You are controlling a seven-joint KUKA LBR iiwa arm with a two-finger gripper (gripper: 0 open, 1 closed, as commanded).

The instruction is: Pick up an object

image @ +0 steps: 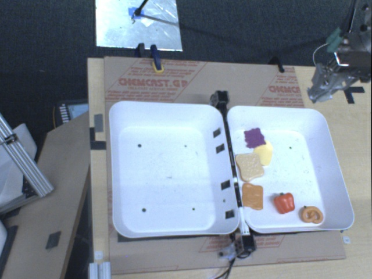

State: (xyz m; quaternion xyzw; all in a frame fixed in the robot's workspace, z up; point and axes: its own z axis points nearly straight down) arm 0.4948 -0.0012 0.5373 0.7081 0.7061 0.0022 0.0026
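The right bin (325, 150) holds several small food-like objects. A purple piece (254, 137) lies near its left wall, with a pale yellow piece (265, 153) just below it and a tan bread slice (250, 167) beside that. Lower down sit an orange slab (252, 196), a red pepper (283, 203) and a brown pretzel-like ring (312, 215). My gripper (321, 92) hangs at the upper right, above the bench just beyond the right bin's far corner, well away from all the objects.
The left bin (168, 167) sits beside the right one, joined by a black clamp strip (226, 156). A shiny metal sheet (138, 16) lies at the back. A blue and yellow clamp (156, 60) grips the board's far edge. An aluminium bar (20, 156) leans at left.
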